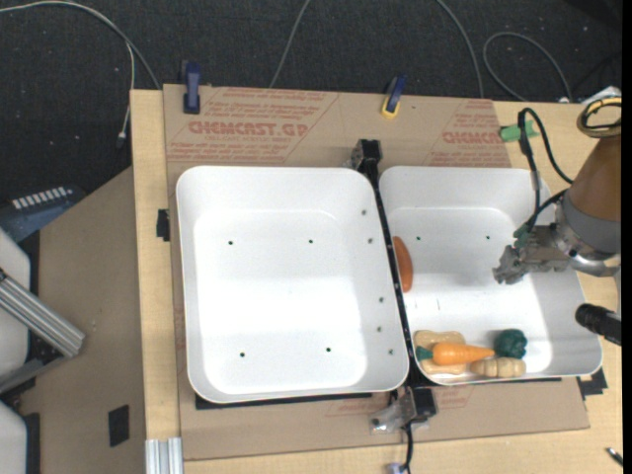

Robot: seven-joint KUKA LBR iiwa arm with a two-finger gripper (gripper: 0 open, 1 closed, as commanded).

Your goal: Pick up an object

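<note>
While the gripper [511,265] hangs over the right bin [464,194], toward its right wall, I can't tell its state at this res; nothing visibly sits in it. Arm [597,200] comes in from the right edge, orange band above the wrist, so the tool ends up roughly mid-bin, well apart from anything pickable.

Candidates are all in that bin. An orange sausage-like piece [403,263] lies against the left wall, prob. rolled or pushed there, which makes it awkward: little room on the wall side. Along the near edge there's a cluster: carrot [460,354] on top of a pale round item [432,341], a tan peanut-shaped thing [499,367] just beside it, and a dark green lump [511,343] at the right end. They're touching or nearly so, likely gathered at the low edge.

Left bin [286,284] sits next to it, the two meeting at a dark divider.

My read: pick not yet made; approach stage. The green lump looks nearest and least crowded.
</note>
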